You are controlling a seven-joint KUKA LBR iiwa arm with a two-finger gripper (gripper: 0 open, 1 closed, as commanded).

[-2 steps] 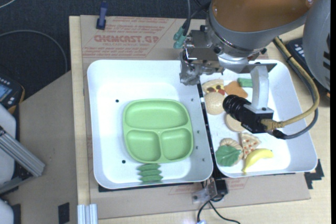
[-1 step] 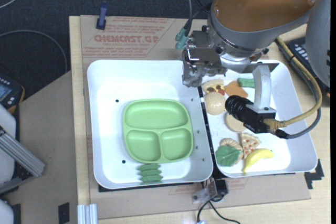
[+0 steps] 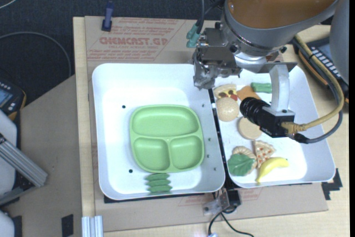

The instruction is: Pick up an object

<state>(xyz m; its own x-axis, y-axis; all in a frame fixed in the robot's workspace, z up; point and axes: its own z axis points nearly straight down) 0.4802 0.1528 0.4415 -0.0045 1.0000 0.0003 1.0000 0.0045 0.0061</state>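
The arm [image 3: 277, 3] is reached in from the upper right, the jaws [image 3: 209, 72] lowered at the right bin's [image 3: 319, 158] upper-left corner; their state cannot be told. Toy foods [image 3: 249, 119] are partly hidden beneath.

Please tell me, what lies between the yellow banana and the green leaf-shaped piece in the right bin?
In the camera view, a tan waffle-like piece lies between the yellow banana and the green leaf-shaped piece, slightly above the line joining them.
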